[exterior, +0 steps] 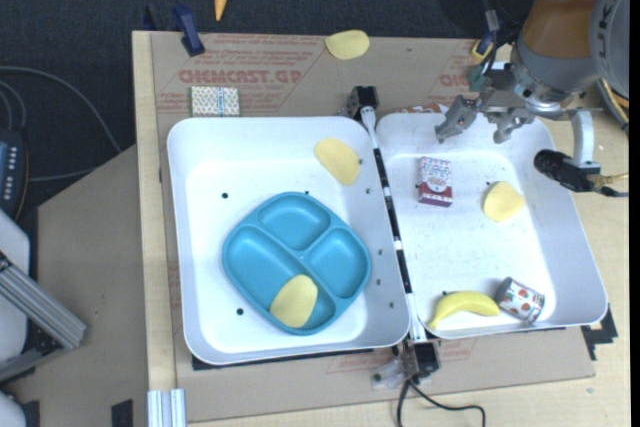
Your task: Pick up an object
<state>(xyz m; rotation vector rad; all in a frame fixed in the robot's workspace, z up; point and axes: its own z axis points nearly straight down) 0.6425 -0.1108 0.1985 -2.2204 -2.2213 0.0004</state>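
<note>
My gripper [479,125] hangs over the back edge of the right bin [570,255], its two fingers [451,123] spread open with nothing between them. Just in front of it lies a small red and white carton [435,182]. A yellow lemon-like piece [503,202] rests to the carton's right. At the bin's front sit a banana [465,307] and a small tipped can [520,300].
The left bin [195,175] holds a blue divided plate [295,255] with a yellow piece [295,301] on it, and another yellow piece [338,160] at the back. On the board behind lie a yellow disc [347,44], a packet [215,100], a blue clip [187,30] and a toy carrot [221,0].
</note>
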